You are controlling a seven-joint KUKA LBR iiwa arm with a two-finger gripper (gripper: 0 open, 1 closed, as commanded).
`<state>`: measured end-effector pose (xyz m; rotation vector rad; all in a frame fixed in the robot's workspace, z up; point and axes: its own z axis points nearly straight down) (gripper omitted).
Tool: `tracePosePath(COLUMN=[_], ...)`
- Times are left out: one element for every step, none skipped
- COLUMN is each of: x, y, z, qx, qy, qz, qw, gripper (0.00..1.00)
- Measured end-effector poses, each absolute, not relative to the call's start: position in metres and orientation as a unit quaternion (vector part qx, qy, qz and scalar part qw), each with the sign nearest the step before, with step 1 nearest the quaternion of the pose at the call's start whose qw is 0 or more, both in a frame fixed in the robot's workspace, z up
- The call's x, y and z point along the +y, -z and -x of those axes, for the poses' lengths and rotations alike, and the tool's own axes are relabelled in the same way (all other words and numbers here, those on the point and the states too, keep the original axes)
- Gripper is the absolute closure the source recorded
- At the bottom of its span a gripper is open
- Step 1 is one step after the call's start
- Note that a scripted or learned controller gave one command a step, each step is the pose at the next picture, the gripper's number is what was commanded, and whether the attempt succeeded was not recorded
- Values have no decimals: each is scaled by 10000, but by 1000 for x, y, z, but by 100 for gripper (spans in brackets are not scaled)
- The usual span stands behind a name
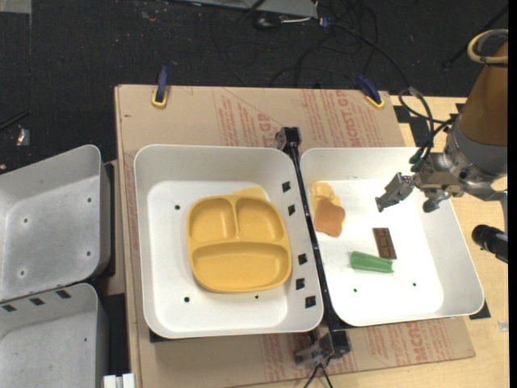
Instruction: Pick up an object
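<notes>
Right bin (pixel 452 297), three small items.
- Green block (pixel 371 262), at 6 o'clock: light, rigid; pinch across short sides.
- Brown bar (pixel 384 242); orange piece (pixel 327 215).

End effector (pixel 412 192) hovers spread, holding nothing.

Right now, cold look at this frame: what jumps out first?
The yellow divided tray dominates, lying flat in the middle of the left bin. Next, the gripper hovering open over the right bin, near its upper right, with nothing between its fingers. Below it lie an orange piece by the divider, a brown block and a green piece.
</notes>
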<state>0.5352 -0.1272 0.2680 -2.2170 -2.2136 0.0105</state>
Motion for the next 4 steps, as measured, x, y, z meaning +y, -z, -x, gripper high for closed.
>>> tracePosePath(x=[-127, -131, -128, -137], y=[-273, -228, -175, -120], z=[-537, -532, -522, -525], qx=[-7074, -7065, -7063, -7063], qy=[-3, -14, -11, -15], qz=[7068, 7077, 7079, 7079], qw=[2, 16, 19, 20], gripper=[0, 0, 0, 0])
